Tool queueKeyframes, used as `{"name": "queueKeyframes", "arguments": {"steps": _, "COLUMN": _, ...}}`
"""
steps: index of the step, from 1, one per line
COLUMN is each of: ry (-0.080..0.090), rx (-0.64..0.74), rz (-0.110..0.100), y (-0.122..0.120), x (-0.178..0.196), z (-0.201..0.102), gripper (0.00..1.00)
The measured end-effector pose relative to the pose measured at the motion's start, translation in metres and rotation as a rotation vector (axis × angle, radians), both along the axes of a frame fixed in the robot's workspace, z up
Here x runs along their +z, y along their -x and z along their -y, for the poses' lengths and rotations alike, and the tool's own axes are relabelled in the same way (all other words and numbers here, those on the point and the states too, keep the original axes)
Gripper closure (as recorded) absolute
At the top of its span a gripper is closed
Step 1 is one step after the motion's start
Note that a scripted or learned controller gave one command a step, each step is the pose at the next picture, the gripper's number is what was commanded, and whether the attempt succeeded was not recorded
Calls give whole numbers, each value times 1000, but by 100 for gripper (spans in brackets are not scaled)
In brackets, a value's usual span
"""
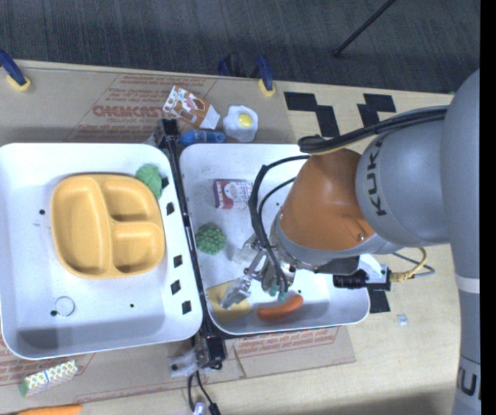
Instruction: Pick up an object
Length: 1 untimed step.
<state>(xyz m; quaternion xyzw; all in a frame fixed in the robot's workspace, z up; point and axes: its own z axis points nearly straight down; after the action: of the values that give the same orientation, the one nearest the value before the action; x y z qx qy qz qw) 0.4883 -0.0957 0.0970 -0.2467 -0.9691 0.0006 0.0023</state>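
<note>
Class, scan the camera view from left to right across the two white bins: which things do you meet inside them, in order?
Yellow divided tray → green toy beside the tray's corner → green broccoli-like piece → orange carrot-like piece. The red-and-white packet, the yellow piece and the gripper overlap in left-to-right position, so they are left out.

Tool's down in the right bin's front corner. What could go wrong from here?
1. The tool sits between the yellow banana-like piece and the orange carrot-shaped toy; it may catch both or neither.
2. Both lie by the right white bin's front wall, which could block a finger.
</note>
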Motion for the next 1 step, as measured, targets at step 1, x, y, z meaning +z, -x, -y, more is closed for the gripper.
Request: {"name": "queueKeyframes", "arguments": {"steps": 1, "ry": -1, "rx": -60, "rz": 1, "y": 12, "x": -5, "z": -5, "gripper": 0}}
